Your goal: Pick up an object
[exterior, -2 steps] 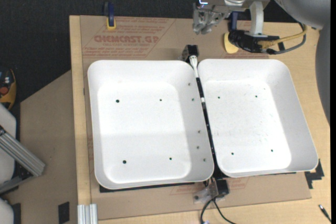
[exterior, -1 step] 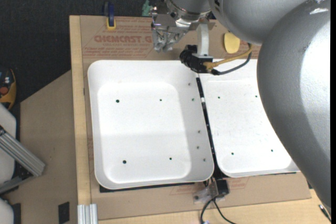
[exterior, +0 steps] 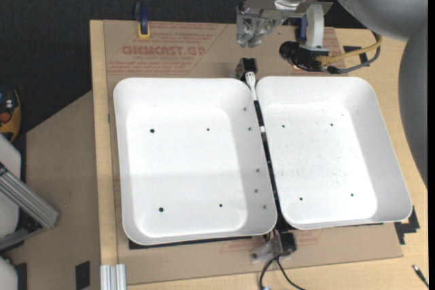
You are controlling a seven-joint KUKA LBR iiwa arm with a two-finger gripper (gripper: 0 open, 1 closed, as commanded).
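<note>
Counter (exterior: 170, 44) bears two white bins (exterior: 183, 159); pincer (exterior: 253, 30) raised behind them, finger state indiscernible; locate an object before descending.

Brown bench (exterior: 177, 51) bears two white bins (exterior: 183, 153) side by side.

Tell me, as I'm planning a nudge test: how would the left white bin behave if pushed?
The left bin looks shallow and thin-walled, so probably light and slightly flexible at the rim. It likely won't slide freely: a black clip sits at its seam with the right bin.
</note>
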